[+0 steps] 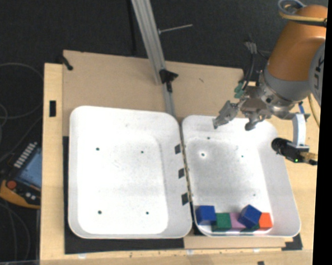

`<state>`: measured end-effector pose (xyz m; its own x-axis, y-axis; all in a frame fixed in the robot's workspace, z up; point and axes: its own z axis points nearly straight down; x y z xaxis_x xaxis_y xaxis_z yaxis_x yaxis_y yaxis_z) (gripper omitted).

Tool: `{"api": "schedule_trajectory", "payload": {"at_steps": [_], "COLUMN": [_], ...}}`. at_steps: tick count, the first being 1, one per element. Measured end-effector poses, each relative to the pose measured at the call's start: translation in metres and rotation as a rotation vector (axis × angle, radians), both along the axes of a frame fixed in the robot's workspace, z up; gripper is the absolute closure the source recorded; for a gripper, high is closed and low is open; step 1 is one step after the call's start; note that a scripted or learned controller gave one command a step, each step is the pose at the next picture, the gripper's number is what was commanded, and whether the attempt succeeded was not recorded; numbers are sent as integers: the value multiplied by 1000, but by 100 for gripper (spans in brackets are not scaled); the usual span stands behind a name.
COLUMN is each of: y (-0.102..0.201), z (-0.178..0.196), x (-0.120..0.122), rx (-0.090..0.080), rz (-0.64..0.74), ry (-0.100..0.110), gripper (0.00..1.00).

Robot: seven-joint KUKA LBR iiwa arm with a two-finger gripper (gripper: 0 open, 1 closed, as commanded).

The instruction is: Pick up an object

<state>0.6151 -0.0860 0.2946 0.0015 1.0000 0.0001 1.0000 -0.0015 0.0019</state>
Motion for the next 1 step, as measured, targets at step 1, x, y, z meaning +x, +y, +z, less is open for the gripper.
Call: {"api": "schedule_trajectory", "payload": {"at_steps": [1], "y": [44], "z": [-84], "x": [-44], "rx": [1], "rz": [6], "ry": [11], "gripper": [0]}}
